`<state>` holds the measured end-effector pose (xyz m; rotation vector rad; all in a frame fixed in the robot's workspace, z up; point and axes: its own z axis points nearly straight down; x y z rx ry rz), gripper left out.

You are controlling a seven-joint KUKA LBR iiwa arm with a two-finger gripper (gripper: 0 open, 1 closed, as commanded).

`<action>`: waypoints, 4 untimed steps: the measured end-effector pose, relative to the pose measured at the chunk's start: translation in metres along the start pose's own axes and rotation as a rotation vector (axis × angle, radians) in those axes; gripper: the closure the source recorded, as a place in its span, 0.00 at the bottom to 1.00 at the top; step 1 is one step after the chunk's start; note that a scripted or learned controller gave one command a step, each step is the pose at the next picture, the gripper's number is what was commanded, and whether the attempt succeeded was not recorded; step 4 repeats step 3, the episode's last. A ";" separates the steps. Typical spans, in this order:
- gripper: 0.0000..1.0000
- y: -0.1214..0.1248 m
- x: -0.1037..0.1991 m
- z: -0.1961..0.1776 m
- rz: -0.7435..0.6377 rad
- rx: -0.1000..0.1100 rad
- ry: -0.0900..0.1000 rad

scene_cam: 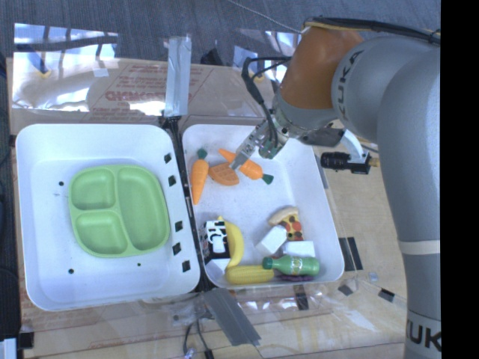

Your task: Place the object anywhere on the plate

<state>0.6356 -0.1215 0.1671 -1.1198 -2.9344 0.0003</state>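
The gripper is down in the right bin, touching the carrots. I cannot tell if it grips. The green plate sits left.

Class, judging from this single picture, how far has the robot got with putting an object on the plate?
Done: nothing yet; the green plate in the left bin carries no object. In hand: the hand is down among the carrots in the right bin, over an orange piece; no grasp is visible. Left: gripping, lifting, carrying across, releasing.
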 end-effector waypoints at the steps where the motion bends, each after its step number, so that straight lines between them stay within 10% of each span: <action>1: 1.00 0.046 0.081 -0.026 -0.026 -0.002 -0.001; 2: 1.00 0.096 0.182 -0.024 -0.124 0.000 0.003; 3: 0.00 0.093 0.179 -0.024 -0.117 0.002 0.001; 4: 0.00 0.093 0.179 -0.024 -0.117 0.002 0.001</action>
